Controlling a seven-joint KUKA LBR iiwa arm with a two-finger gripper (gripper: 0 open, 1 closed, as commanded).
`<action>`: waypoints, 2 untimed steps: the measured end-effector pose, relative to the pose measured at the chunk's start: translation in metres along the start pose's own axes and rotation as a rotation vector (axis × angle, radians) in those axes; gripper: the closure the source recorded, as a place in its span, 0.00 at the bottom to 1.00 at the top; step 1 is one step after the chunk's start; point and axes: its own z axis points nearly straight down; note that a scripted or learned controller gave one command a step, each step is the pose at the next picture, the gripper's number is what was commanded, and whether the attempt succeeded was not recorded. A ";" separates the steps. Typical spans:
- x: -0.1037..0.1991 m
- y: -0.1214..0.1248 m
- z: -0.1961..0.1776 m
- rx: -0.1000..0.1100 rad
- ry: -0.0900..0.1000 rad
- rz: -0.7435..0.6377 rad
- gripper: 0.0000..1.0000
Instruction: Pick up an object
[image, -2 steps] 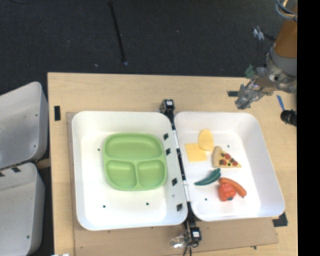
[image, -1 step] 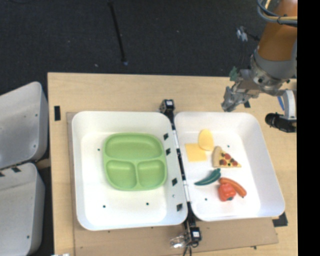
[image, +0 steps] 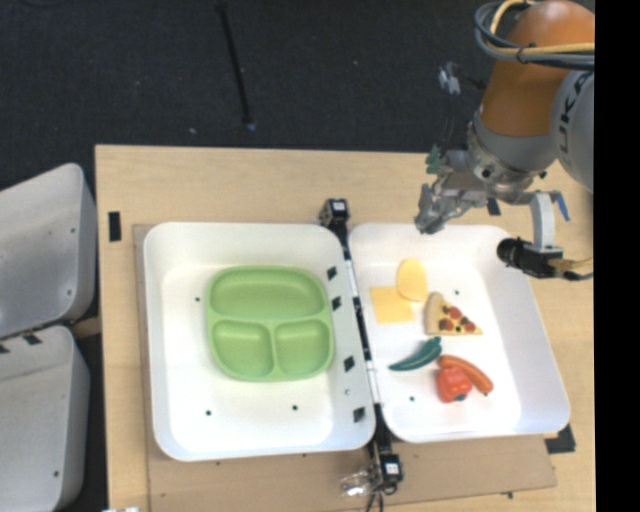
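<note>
The right bin (image: 520, 400) holds several toy foods. A yellow rounded piece (image: 411, 279) lies beside a flat yellow cheese square (image: 391, 305). To their right sits a pizza slice (image: 448, 317). Lower down are a green chili pepper (image: 417, 355) and a red pepper (image: 460, 378). My gripper (image: 432, 220) hangs over the bin's far rim, above and behind the yellow piece, with nothing visible between its fingers.
The left bin (image: 170, 400) carries a green three-compartment tray (image: 270, 322). A black clip (image: 334, 212) sits at the top of the divider between the bins. White chairs (image: 40, 300) stand left of the bench.
</note>
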 end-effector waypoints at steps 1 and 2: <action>0.059 -0.004 0.011 -0.001 0.000 -0.001 1.00; 0.105 -0.006 0.019 -0.001 0.001 -0.001 1.00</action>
